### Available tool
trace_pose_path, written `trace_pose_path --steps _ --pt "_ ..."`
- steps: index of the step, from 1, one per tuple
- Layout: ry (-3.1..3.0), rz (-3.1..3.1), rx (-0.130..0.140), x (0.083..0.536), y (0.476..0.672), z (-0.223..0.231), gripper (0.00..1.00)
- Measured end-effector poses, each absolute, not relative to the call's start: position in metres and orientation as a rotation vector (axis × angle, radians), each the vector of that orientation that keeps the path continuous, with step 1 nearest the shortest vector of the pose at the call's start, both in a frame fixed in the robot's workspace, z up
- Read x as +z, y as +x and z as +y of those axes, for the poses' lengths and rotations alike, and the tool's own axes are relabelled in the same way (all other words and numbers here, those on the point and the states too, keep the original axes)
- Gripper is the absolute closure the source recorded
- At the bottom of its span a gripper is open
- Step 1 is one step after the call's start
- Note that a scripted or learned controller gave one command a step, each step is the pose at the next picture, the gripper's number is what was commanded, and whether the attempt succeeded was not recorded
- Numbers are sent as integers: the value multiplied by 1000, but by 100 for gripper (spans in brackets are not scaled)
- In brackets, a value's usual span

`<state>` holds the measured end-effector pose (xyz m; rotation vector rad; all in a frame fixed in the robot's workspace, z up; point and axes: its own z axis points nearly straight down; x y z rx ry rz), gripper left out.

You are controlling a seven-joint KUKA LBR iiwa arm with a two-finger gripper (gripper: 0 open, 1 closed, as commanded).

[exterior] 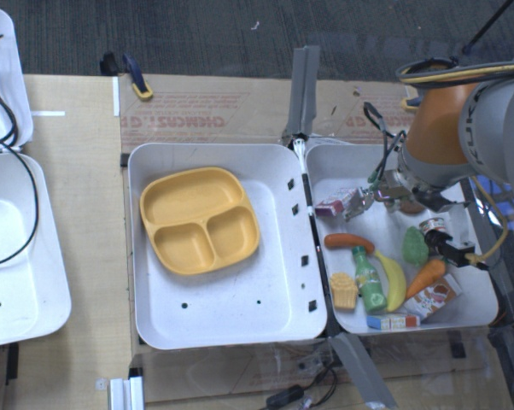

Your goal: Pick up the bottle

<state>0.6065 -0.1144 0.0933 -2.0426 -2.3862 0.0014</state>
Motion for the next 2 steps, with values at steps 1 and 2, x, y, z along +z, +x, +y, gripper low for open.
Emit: trace_pose_path --steps 1,2 --pt "-2048 -2384 1 103 607 -115 100" --pt "-2047 -2384 1 103 607 -115 0"
